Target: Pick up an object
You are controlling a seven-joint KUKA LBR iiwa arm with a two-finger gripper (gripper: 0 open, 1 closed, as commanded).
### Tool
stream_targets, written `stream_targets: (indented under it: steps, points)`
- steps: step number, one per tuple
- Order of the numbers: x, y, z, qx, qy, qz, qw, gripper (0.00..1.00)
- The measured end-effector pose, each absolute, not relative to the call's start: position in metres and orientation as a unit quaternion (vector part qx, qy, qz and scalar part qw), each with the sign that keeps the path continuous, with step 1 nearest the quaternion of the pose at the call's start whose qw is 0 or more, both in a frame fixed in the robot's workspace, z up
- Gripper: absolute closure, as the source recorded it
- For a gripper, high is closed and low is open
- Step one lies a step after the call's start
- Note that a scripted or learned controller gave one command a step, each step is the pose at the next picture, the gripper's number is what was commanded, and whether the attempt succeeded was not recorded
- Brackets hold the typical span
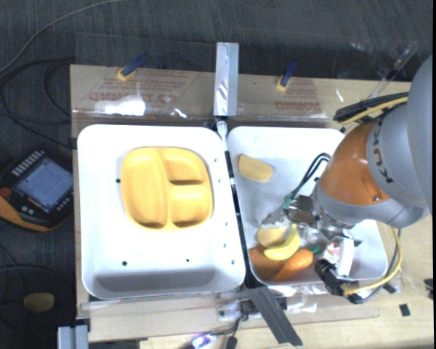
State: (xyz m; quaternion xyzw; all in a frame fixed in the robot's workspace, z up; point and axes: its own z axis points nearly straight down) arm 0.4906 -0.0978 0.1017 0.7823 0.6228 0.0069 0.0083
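Low in the right bin (363, 264), the claw (303, 233), grip state unclear, sits just beside a yellow banana (282, 250).

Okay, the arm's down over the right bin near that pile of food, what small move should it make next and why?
Probably a short descent onto the pile. The pincer sits low in the right bin, right beside the yellow fruit and the carrot, and nothing shows between its tips. Whether it is open is unclear, so it should open first if needed. The lone yellow piece lies farther off.
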Motion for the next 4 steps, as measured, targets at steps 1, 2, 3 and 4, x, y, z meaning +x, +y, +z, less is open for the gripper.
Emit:
stream_targets:
  steps: [1,2,3,4]
  points:
    - [0.490,-0.101,0.092,0.640,0.768,0.0049,0.008,0.00]
    - [0.491,-0.100,0.101,0.640,0.768,0.0065,0.008,1.00]
    - [0.491,-0.100,0.101,0.641,0.768,0.0063,0.008,0.00]
    - [0.490,-0.100,0.109,0.641,0.768,0.0062,0.006,1.00]
